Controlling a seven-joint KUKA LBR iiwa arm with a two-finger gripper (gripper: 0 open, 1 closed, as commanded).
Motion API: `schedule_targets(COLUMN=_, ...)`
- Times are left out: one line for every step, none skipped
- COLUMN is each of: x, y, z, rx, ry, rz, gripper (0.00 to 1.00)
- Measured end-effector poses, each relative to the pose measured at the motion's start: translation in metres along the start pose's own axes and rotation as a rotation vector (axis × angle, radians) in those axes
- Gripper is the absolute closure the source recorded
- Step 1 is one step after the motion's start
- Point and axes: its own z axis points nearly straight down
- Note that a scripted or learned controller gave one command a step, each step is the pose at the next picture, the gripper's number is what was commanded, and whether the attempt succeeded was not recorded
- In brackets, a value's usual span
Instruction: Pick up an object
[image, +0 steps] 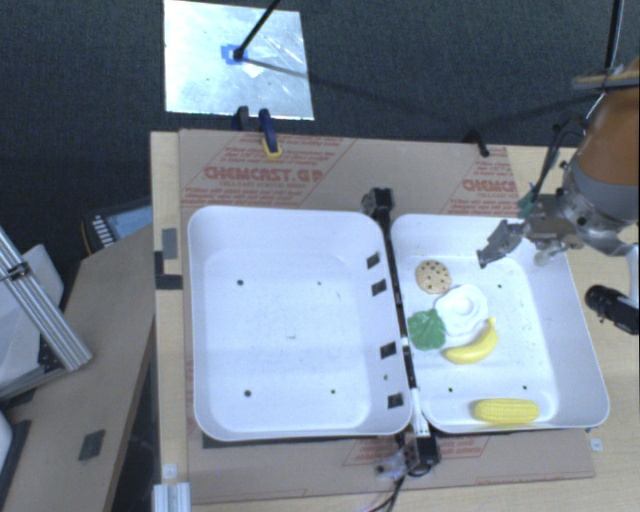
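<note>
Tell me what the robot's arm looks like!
The arm comes in from the right. It is grey metal with a fat orange band higher up. Its gripper is dark grey and thin. Black cables run beside it.

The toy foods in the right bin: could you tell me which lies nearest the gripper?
The cookie, round and tan; it lies just below-left of the gripper.
</note>
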Motion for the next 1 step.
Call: schedule_targets(x=-0.0307, y=-0.0604, z=0.0903, rx=0.011, ry=0.001, rz=0.006, gripper=0.0)
